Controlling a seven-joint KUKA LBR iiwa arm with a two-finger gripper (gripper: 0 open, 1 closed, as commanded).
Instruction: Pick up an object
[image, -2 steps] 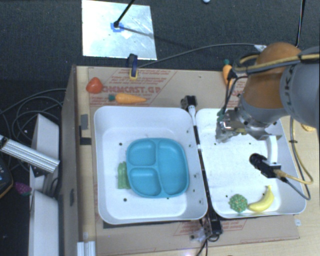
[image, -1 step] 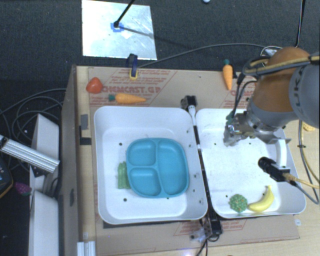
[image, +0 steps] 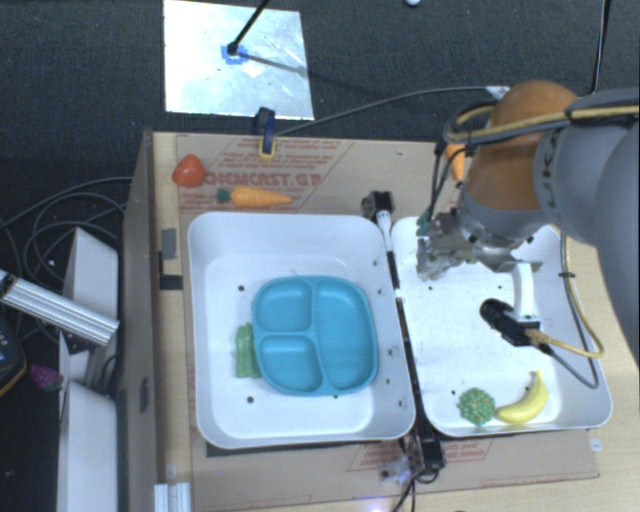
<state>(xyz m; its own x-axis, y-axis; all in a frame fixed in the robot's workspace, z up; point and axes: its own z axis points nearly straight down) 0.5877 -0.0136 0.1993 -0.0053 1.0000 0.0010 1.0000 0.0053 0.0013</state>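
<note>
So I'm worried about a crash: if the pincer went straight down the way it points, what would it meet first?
Probably the bare white floor of the right bin: the pincer hangs over its upper left corner. Banana and green ball lie well clear; depth is unclear.

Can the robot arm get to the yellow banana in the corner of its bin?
Probably yes. The banana lies uncovered near the front of the right bin, the same bin the gripper hangs over. The green ball lies close beside it and might get bumped.
</note>
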